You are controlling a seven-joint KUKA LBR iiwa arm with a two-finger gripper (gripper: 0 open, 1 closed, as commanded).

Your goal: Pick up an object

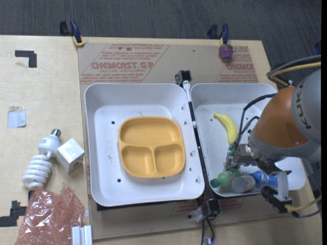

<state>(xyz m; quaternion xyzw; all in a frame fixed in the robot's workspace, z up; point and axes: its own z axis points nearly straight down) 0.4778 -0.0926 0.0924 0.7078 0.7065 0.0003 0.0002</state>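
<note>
A: Going left to right, we are looking at a coiled light bulb (pixel 40 162) and a small white cube (pixel 71 155) lying on the table (pixel 41 91), with a crumpled pink plastic bag (pixel 48 216) just below them. None of that is in reach of the task.

B: Next we are seeing the left bin (pixel 102 188), and it is carrying 1 yellow tray (pixel 152 147) with 3 compartments. Nothing is lying in the tray.

A: Then the right bin (pixel 204 98). A banana (pixel 227 127) is lying near its middle, apart from the arm. Lower down, by the near wall, a green ball (pixel 224 179) and a grey bottle with a blue cap (pixel 248 181) are sitting close together, possibly touching.

B: And the hand (pixel 236 160) is hanging right above that pair, beside the banana's lower end. We are not able to tell how its fingers stand, because the wrist is covering them.

A: So we are judging the target to be the green ball or the bottle, and nothing is visibly held.

B: To do this step well, we are advising a straight descent centred on 1 object, not the seam between the 2. The ball is likely to roll away, and the bin wall is crowding that corner.

A: We are also suggesting a slow lift, so a poor grip is showing itself early.
</note>
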